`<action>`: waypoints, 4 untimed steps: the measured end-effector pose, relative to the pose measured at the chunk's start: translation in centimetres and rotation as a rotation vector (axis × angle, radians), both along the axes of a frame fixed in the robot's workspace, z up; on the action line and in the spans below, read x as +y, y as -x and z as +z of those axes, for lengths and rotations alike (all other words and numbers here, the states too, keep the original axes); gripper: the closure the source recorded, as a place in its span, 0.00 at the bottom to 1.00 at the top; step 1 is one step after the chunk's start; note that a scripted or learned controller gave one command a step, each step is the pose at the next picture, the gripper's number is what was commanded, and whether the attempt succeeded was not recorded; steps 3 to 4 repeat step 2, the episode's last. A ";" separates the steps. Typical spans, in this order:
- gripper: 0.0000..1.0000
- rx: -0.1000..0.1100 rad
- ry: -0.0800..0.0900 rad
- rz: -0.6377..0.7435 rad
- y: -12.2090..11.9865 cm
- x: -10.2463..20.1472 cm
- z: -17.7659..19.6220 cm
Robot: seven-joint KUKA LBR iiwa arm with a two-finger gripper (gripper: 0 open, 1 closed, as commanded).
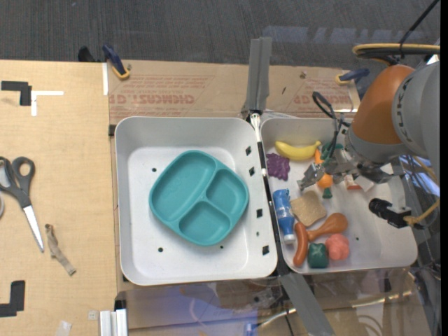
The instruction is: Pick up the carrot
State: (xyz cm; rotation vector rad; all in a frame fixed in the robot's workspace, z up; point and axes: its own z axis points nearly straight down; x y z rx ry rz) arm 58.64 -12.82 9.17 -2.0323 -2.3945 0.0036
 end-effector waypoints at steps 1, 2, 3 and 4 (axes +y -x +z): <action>1.00 0.001 0.002 0.002 0.0 0.0 0.9; 1.00 0.000 0.001 -0.218 -1.5 0.3 11.0; 1.00 0.000 0.001 -0.218 -1.5 0.3 11.0; 1.00 0.000 0.001 -0.218 -1.5 0.3 11.0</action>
